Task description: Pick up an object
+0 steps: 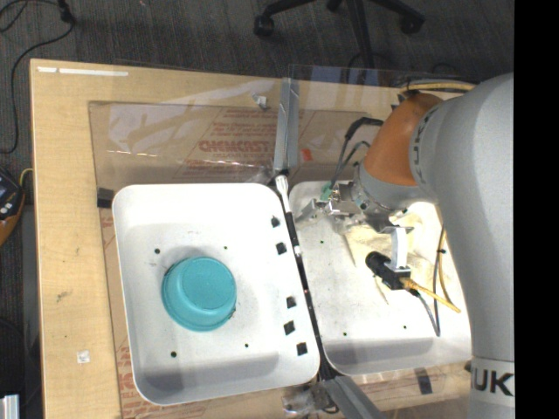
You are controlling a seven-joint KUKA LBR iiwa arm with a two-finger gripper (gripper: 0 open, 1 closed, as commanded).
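Note:
A teal bowl lies upside down in the left white bin, slightly left of its middle. My gripper is low over the far left corner of the right white bin, close to the divider between the bins. A small green bit shows at the gripper's tip; I cannot tell whether it is part of the tool or a held thing. The grey arm with its orange band hides the bin's right side.
A clear plastic sheet with red print lies on the wooden bench behind the bins. Small black clips line the divider. A pale yellowish patch shows on the right bin's floor under the wrist.

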